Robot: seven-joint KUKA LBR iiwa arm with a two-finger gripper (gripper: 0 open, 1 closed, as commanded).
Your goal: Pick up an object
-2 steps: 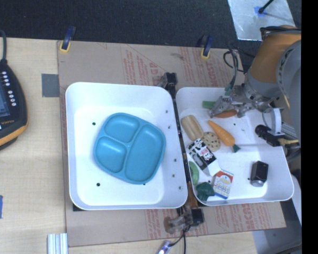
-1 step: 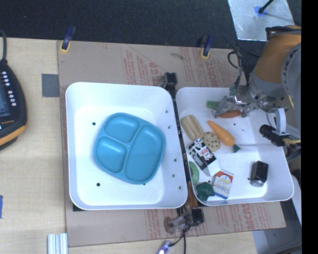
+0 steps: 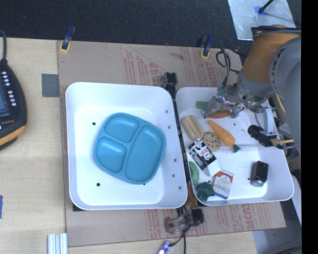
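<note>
- Gripper (image 3: 221, 108) low in right bin (image 3: 275, 194), at its 11 o'clock corner; finger state: cannot tell.
- Carrot (image 3: 222, 133) lies just at gripper's 6 o'clock, long axis 10-to-4.

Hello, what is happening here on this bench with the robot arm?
A grey robot arm with an orange band reaches into the right white bin, trying to pick something up. Its tool is low at the bin's far end, over a small orange and green object; I cannot tell whether it grips it. An orange toy carrot, a tan wooden cylinder and other small items lie nearby. The left white bin holds a blue divided plastic plate.
</note>
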